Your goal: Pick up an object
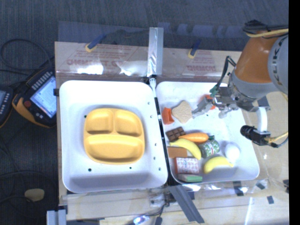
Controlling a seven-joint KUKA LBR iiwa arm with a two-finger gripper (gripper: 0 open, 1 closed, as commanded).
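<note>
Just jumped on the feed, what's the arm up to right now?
The arm's gripper hangs over the upper part of the right bin, next to the slice of bread. Nothing shows between its fingers, so no pick is confirmed yet. The rest of the toy food, including two bananas, a carrot, a green can and a white egg, sits clustered along that bin's lower half. The left bin holds a yellow divided tray.

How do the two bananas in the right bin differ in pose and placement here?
The longer banana lies slantwise near the bin's middle, under the carrot; the shorter banana sits closer to the front wall. The longer one looks slim and stretched, the shorter one stubby and more curled. Both are yellow and lie apart from the gripper.
</note>
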